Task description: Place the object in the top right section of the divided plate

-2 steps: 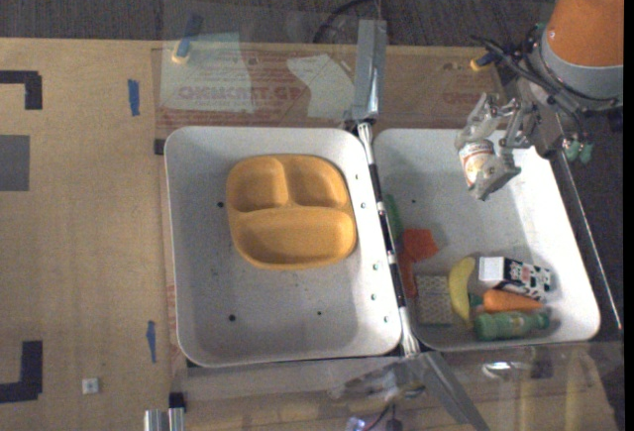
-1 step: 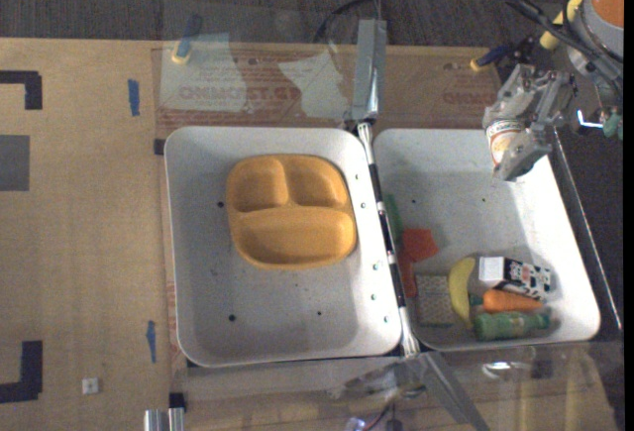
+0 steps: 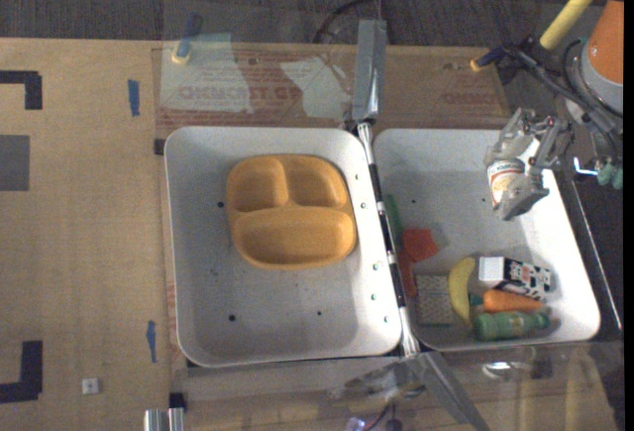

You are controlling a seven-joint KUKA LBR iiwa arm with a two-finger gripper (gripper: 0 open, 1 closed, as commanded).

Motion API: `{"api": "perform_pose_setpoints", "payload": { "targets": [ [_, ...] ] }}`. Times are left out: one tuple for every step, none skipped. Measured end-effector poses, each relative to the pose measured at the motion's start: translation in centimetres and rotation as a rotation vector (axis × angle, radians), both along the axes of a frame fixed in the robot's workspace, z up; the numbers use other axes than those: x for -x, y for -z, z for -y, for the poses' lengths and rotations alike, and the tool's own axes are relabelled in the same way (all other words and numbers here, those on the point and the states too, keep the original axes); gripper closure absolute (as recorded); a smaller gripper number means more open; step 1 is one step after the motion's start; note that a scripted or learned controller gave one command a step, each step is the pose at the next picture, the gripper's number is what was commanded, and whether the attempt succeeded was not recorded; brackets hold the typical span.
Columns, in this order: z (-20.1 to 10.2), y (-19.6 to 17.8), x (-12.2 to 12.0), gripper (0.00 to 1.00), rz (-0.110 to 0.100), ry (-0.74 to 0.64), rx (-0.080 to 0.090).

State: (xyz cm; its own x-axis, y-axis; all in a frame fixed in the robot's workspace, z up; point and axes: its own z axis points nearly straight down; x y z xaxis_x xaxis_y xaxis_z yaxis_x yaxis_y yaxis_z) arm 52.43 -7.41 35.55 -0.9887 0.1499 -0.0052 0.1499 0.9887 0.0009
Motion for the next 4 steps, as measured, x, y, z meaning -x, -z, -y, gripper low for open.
{"api": "perform_pose_setpoints", "payload": {
  "targets": [
    [-2.1,1.8,0.4,1.0,0.0,-0.416,0.001],
    [-11.3,-5.0,3.6,1.0,0.003,-0.434,0.001],
    [-23.0,3.1,3.0,1.0,0.0,-0.412,-0.001],
    [-16.8,4.0,-5.1,1.0,0.004,-0.528,0.001]
  ]
}}
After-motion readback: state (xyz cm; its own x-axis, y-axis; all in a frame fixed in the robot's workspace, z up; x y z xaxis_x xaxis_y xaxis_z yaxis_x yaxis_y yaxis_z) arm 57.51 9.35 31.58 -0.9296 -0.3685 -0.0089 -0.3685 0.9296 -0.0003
